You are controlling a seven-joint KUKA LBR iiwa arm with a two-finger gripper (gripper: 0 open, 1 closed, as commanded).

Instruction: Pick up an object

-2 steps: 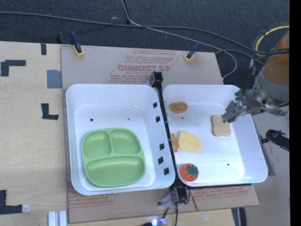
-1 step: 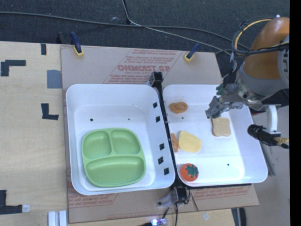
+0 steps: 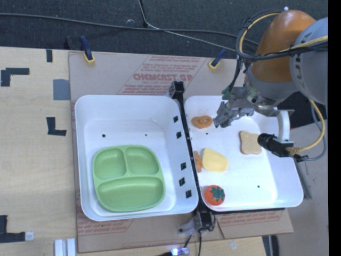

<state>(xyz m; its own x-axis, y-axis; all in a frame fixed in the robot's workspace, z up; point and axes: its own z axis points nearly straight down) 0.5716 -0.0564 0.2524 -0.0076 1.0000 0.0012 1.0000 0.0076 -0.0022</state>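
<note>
Two dark fingers of the gripper point down and to the left over the far part of the right bin, but whether they are spread or closed cannot be told from this angle, and nothing can be seen between them. Just left of the fingertips lies a small orange donut, near them but with no clear contact. Behind the gripper, the grey arm with its orange band reaches in from the right.

Further out in the same bin, a slice of toast lies to the right. A yellow block sits near the middle, with a small orange piece touching its left side by the divider. A red tomato rests near the front edge.

The left bin holds a green tray with three compartments, lying flat toward the front.
</note>
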